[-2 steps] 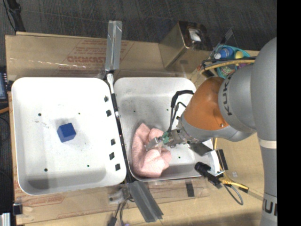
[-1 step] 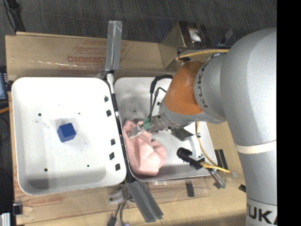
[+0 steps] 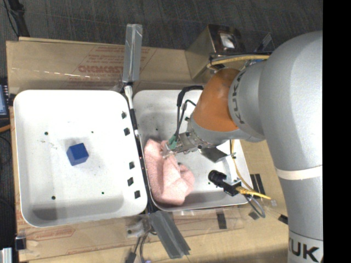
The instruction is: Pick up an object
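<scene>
I see my gripper (image 3: pixel 171 147) at the upper end of the pink cloth (image 3: pixel 167 173), which stretches toward lower right; finger state I cannot tell.

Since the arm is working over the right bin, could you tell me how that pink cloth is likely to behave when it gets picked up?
The pink cloth lies crumpled in soft folds, so it will probably go floppy and drape from wherever it is pinched. It looks light for its bulk. Being bunched against the right bin's left wall, it may drag or unfold rather than lift as one piece.
</scene>
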